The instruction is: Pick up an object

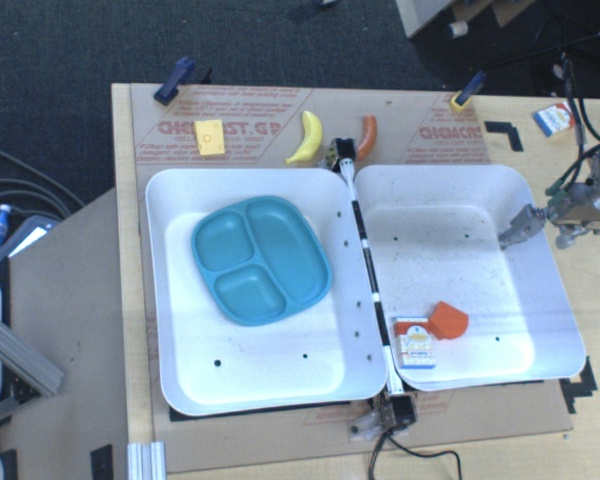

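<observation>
The gripper hangs over the right bin's far right rim; whether it is spread or pressed together cannot be told, and nothing shows within its grasp. In that bin lie two things, touching, near its left near corner: one orange block and one small white carton with an orange label. The left bin holds one blue divided plate with three compartments. Beyond the bins lie one yellow banana and one orange sausage-shaped toy.

Teal tray, 3 compartments, in white left bin. Orange block, white-red-orange carton at right bin's 7 o'clock. Yellow banana.
</observation>
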### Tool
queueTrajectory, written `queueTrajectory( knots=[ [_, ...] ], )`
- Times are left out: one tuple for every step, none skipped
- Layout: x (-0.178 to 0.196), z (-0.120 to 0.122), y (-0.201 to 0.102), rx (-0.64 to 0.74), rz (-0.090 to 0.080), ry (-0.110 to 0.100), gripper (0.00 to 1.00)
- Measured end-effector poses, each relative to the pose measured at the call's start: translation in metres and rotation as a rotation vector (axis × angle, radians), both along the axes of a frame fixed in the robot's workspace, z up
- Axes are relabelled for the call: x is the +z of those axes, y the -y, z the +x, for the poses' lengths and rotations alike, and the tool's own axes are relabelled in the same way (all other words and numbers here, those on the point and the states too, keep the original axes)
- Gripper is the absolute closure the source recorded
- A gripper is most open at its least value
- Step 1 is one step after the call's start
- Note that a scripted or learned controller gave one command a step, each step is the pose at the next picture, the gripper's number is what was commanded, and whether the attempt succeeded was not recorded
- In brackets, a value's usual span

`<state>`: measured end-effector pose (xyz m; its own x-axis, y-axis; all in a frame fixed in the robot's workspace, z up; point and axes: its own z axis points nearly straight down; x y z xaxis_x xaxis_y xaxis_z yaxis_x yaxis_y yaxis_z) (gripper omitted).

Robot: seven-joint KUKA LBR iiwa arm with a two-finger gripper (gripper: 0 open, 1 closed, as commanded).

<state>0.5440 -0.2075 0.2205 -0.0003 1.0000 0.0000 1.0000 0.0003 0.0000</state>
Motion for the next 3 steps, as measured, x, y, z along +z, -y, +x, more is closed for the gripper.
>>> queueTrajectory(
  knots=[
    [-0.136, -0.025, -0.029, 0.0, 0.0, 0.0, 0.0],
    [-0.136, 0.018, -0.102, 0.001, 0.0, 0.001, 0.0],
    [-0.135, 0.119, -0.085, 0.002, -0.001, 0.001, 0.0]
  ],
)
